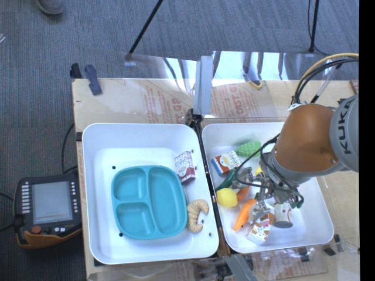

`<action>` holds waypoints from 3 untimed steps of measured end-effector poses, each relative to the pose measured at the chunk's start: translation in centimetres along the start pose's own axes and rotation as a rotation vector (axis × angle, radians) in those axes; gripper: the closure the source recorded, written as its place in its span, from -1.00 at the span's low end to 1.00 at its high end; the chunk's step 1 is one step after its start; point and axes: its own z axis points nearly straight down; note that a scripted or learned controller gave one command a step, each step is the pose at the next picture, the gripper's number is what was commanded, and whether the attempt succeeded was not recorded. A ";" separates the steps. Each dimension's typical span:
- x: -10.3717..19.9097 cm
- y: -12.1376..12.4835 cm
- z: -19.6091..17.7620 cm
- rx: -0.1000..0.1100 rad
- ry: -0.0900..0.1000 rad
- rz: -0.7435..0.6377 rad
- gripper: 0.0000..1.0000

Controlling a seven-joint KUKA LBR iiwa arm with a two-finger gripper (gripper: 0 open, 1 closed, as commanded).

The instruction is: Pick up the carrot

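Camera view, looking down at a slant on a desk (117,101) with two shallow white bins side by side. Left bin (96,157) holds a teal divided plate (149,202), a small carton (185,166) by the plate's upper right corner, and a tan curled pastry (197,213) at its lower right. Right bin (319,218) holds the carrot (244,213), orange and lying tilted near the bin's middle, just right of a yellow lemon (227,198). A green pod-shaped toy (248,148) and a small box (225,163) lie nearer the far wall; another small carton (259,228) sits just right of the carrot's lower end. The grey arm reaches in from the right, and its gripper (270,193) hangs just above and right of the carrot; whether the fingers are open or closed cannot be told.
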 end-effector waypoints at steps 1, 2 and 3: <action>-0.2 0.3 -1.0 -0.001 -0.002 -0.007 1.00; -0.2 0.2 -0.9 0.000 -0.001 -0.007 -1.00; -0.3 0.4 -1.9 0.000 -0.003 -0.013 1.00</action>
